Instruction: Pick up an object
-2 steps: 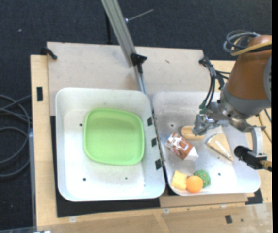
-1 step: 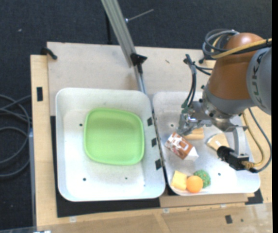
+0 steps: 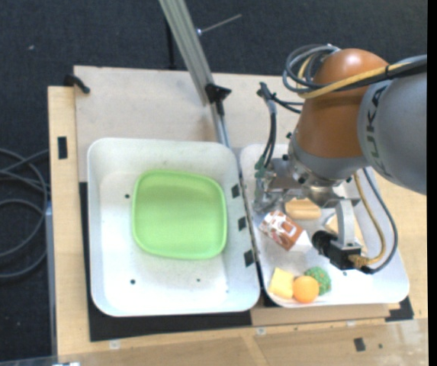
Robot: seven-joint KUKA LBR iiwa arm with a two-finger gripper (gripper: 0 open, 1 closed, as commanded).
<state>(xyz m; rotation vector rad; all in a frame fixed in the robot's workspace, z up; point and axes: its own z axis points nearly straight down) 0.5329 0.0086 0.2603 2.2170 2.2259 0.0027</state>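
In the camera view, a small red-and-white box (image 3: 282,229) lies in the right bin (image 3: 386,288), its long axis slanting from upper left to lower right. The gripper (image 3: 273,193) hangs just above it; whether it is open or closed cannot be told.

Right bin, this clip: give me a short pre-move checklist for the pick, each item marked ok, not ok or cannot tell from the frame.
1. Arm over the right bin: ok, the wrist hangs above its upper half.
2. Something to pick within the bin: ok, a red and white box, a tan block, a yellow block, an orange ball and a green piece.
3. Gripper state: cannot tell, the wrist hides it.
4. Anything already held: cannot tell.
5. Box free of its neighbours: ok, it lies apart from the three things at the near edge.
6. Green plate out of the way: ok, it sits in the left bin.
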